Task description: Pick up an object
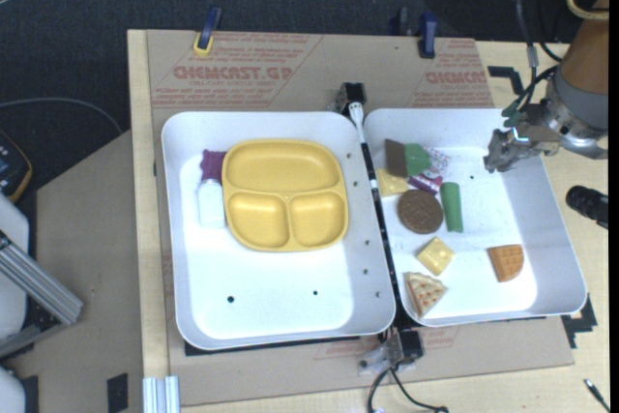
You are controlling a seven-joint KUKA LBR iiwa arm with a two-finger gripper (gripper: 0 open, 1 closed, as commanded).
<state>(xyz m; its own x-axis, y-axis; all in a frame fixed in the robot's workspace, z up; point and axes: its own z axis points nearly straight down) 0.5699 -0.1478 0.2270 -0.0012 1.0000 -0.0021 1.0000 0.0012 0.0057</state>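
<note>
Two white bins sit side by side on the tabletop [290,63]; the left bin [271,314] holds a yellow divided plate [285,193] with a white bottle [210,204] touching its left edge; the right bin [532,256] holds a brown round cookie [420,211], a green cylinder [451,206], a yellow cheese cube [435,255], an orange waffle piece [506,261] and a sandwich wedge [424,292]; the gripper [505,150] hangs over this bin's upper right area, apart from the food.
</note>
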